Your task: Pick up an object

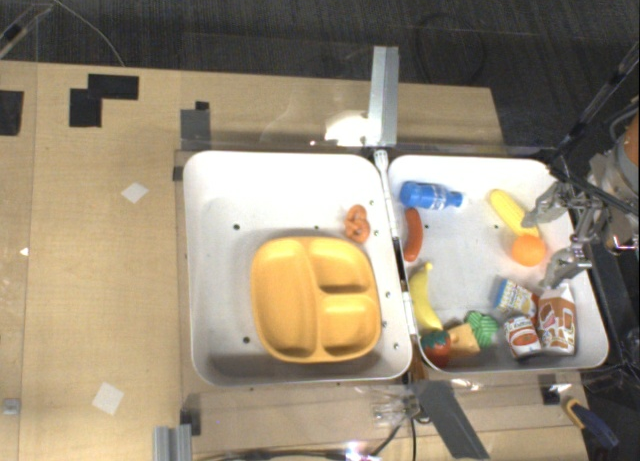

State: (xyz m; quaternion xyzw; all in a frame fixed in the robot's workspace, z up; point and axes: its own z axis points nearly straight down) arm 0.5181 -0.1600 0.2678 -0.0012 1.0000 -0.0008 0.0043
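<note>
One orange ball [529, 248] | between the fingers of the released pincer [556, 239] | right bin [470, 174]

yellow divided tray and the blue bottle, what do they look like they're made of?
Yellow divided tray: likely molded plastic, matte to satin; uniform color, rounded compartment walls, soft highlights.
Blue bottle: probably plastic too, slightly glossy, with a lighter cap end; too small to be sure.
</note>
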